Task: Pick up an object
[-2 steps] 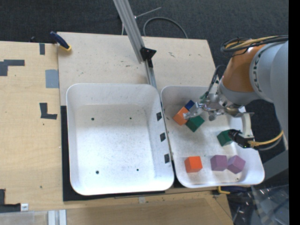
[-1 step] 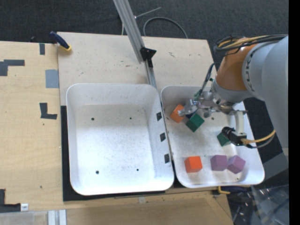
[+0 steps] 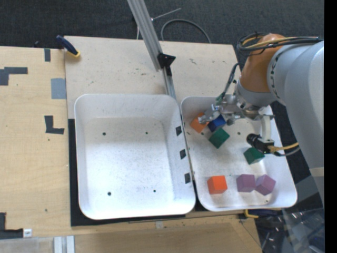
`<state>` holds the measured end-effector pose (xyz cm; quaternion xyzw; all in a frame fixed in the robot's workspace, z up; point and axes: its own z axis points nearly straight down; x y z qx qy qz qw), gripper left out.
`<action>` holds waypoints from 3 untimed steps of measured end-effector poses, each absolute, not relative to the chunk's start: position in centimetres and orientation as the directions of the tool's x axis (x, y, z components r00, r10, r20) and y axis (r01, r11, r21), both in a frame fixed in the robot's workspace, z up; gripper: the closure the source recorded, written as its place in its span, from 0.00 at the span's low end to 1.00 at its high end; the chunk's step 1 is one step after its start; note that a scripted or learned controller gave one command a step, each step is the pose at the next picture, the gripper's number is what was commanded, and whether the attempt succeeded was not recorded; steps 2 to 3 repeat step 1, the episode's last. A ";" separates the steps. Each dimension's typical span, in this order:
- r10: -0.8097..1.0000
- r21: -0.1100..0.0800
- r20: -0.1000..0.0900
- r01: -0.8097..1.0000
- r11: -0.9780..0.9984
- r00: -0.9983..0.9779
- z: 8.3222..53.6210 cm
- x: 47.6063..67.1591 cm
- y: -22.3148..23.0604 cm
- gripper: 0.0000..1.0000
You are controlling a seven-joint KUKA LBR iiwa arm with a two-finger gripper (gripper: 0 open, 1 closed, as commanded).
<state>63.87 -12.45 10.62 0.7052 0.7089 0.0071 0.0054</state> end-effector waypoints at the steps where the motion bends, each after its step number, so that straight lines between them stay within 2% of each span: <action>1: 1.000 0.027 -0.003 1.000 0.004 -0.004 12.1 64.1 -12.7 1.00; 3: 1.000 0.027 -0.003 1.000 0.004 -0.004 12.1 64.1 -12.7 1.00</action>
